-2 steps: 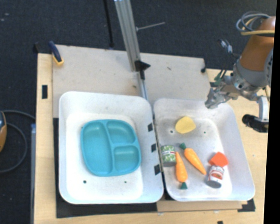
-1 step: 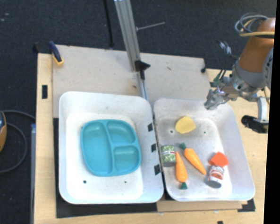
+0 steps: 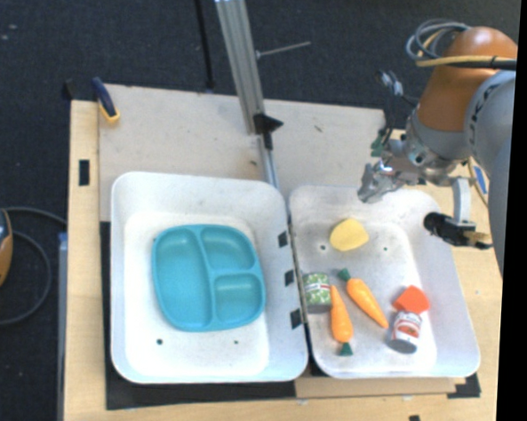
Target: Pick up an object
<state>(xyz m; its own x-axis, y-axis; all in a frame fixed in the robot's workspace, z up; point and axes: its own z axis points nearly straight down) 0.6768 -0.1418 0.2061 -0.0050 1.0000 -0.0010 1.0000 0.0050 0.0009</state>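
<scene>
Camera view from above, our gripper (image 3: 373, 187) over the right bin's (image 3: 451, 350) far rim, its grasp state we cannot tell, yellow lemon (image 3: 348, 235) just below it, two carrots (image 3: 353, 306), small can (image 3: 317, 291), orange-capped bottle (image 3: 407, 319), teal tray (image 3: 209, 277) in the left bin (image 3: 137, 242).

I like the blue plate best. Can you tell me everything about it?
The light blue plastic divided tray lies flat in the left white bin, a little toward the bin's right half. It is a rounded rectangle, turned slightly askew, with three compartments: one big one on the left and two smaller ones on the right. It looks smooth and slightly shiny. It rests on the bin's floor, and no other object touches it.
</scene>
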